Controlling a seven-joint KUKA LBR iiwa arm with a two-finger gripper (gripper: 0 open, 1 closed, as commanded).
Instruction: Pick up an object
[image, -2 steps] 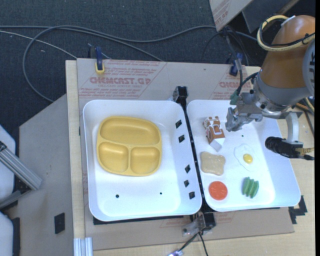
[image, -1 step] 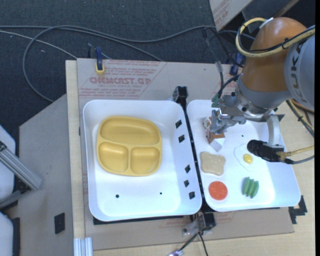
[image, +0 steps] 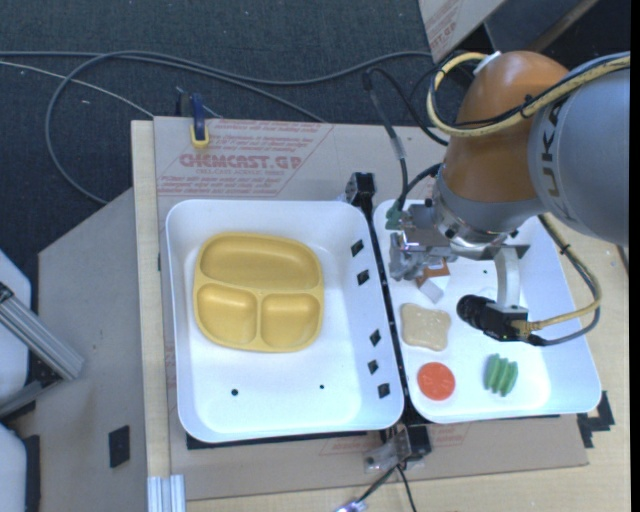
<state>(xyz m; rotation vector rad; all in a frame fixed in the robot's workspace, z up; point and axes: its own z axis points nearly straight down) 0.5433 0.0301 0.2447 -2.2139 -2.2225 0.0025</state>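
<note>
The gripper (image: 418, 268) hangs low over the right bin (image: 570, 290), near its left wall; whether its jaws are parted or holding anything cannot be told. Just below the jaws lies a slice of bread (image: 426, 326), farther below a red disc (image: 436, 381), and down to the right a green vegetable (image: 501, 374). A yellow divided plate (image: 260, 290) sits well to the left in the left bin (image: 340, 400).

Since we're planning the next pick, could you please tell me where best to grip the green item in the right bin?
Grip the green item across its narrow width, coming straight down. It lies flat and elongated on the right bin floor, with free space either side.
</note>
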